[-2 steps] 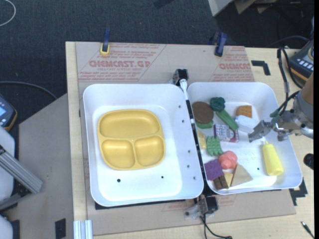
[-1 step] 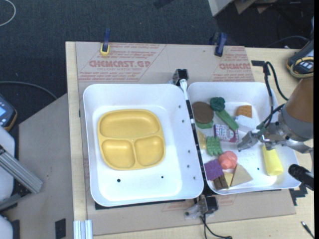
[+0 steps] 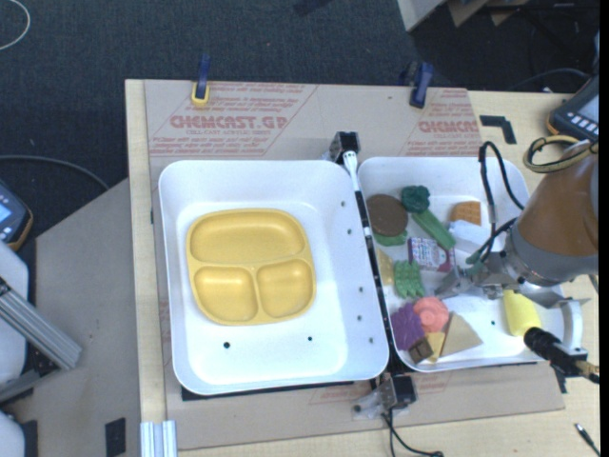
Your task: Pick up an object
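Note:
The right bin (image 3: 504,174) holds several toy foods: a brown disc (image 3: 387,214), a green stalk (image 3: 424,213), an orange piece (image 3: 466,212), a purple-and-white packet (image 3: 424,252), a green lump (image 3: 407,279), a pink piece (image 3: 430,312), purple grapes (image 3: 406,327), a tan wedge (image 3: 462,335) and a yellow piece (image 3: 519,313). My gripper (image 3: 469,278) is low in the middle of this bin, just right of the packet and above the tan wedge. The wrist hides its tips. I see nothing lifted.
The left bin (image 3: 181,208) holds a yellow divided plate (image 3: 252,276). A black clamp (image 3: 344,146) sits at the top of the wall between the bins. Cables (image 3: 490,174) loop over the right bin's far corner. The arm (image 3: 561,227) covers the bin's right side.

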You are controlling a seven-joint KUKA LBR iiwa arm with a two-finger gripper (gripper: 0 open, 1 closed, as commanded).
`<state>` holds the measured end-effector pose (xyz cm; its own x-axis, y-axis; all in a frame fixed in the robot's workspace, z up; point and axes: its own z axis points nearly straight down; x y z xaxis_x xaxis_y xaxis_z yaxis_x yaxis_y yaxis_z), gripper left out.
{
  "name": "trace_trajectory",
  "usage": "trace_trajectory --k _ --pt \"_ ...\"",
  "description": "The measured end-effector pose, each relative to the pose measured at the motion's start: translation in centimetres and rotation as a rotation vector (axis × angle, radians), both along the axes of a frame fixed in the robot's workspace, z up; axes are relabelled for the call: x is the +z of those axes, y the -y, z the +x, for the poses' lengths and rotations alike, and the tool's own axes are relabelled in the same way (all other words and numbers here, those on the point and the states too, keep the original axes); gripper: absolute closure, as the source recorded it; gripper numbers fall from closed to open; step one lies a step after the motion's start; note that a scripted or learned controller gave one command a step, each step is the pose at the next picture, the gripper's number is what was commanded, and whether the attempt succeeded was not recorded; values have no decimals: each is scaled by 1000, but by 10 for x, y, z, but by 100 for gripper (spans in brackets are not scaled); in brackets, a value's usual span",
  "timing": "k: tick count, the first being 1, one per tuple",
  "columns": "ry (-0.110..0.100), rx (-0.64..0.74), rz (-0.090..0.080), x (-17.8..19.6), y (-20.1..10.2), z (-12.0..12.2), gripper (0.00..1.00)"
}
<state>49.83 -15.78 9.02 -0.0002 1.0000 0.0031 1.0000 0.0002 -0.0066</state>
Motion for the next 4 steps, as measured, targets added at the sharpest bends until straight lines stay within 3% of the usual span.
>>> trace_trajectory --k 1,2,4 --pt "3 -1 -1 -6 -1 0 0" --pt "6 -2 -2 5 0 0 100" --pt "14 0 -6 108 5 -7 100"
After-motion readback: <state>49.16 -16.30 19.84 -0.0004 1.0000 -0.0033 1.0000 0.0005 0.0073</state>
